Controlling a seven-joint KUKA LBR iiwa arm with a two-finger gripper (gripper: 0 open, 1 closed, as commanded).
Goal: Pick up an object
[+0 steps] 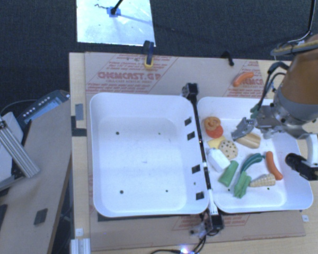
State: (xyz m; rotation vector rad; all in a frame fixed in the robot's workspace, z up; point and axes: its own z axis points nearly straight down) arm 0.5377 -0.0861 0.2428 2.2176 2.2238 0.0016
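Camera view, fixed above: two shallow white bins side by side on a surface covered with printed cardboard.

Left bin — white floor and rounded walls, a few small dark dots on the floor.

Right bin — holds a cluster of small toy foods:
- orange ridged piece, far left of the cluster, close to the divider between the bins
- yellow wedge, just near of the orange piece
- speckled cookie-like disc, touching or just beside the yellow wedge
- white block, near of the disc, by the divider
- green pieces, several long shapes lying together toward the near side
- corn cob, just right of the green pieces
- orange-red sausage, right of the cluster, lying lengthwise from far to near
- tan bread-like piece, in the middle of the bin

Gripper — reaches in from the right on the grey and orange arm, low over the middle of the right bin, its tip just above or touching the tan bread-like piece. Whether the fingers are open or closed cannot be told, nor whether anything sits between them.

Outside the bins: a second orange sausage on the cardboard beyond the right bin's far edge; a yellow and blue clamp at the far edge of the surface.
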